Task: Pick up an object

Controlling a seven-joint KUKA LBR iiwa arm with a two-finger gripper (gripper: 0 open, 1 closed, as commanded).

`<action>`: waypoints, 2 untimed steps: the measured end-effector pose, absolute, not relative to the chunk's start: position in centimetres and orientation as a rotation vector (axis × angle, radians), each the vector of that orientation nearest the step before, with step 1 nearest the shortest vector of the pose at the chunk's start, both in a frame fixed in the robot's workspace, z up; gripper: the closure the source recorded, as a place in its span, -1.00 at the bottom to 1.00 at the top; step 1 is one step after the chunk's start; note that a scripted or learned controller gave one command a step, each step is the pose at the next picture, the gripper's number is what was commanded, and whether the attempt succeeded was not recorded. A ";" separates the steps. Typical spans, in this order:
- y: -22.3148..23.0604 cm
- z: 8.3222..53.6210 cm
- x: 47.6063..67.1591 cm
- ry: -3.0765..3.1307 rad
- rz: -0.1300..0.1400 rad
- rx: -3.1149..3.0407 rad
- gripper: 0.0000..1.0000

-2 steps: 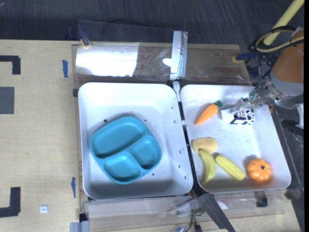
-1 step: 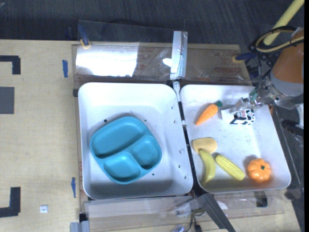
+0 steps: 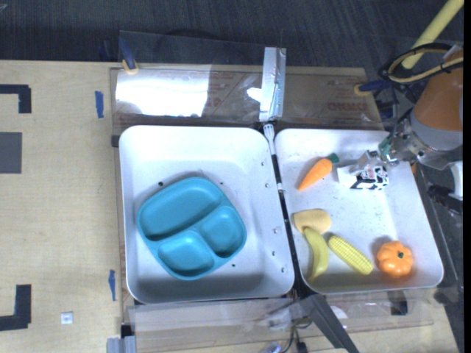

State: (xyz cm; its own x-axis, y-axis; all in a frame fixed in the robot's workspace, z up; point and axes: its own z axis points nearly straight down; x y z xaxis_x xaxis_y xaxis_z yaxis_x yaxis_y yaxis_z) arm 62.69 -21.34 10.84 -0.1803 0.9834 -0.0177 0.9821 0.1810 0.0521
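You've got a small black-and-white toy (image 3: 370, 179) in the right bin (image 3: 412, 219), upper part, right of the carrot (image 3: 316, 173); shape too small to tell. Arm (image 3: 440, 116) comes in from upper right, gripper (image 3: 385, 153) low, just above the toy. Can't tell claw state.

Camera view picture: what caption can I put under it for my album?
Robot arm reaches over the right bin of toy food; a blue tray sits left.
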 end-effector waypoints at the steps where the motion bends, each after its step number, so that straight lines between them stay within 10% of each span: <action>1: -17.5 10.9 60.3 2.460 0.030 1.862 -1.00; 2: -20.4 20.1 67.0 2.741 0.002 1.520 -1.00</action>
State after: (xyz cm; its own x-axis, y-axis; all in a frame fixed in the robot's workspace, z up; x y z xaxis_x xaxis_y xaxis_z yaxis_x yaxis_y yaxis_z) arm 66.95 -20.44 20.05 -0.5296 0.8482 -0.0064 0.8482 0.5297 0.0047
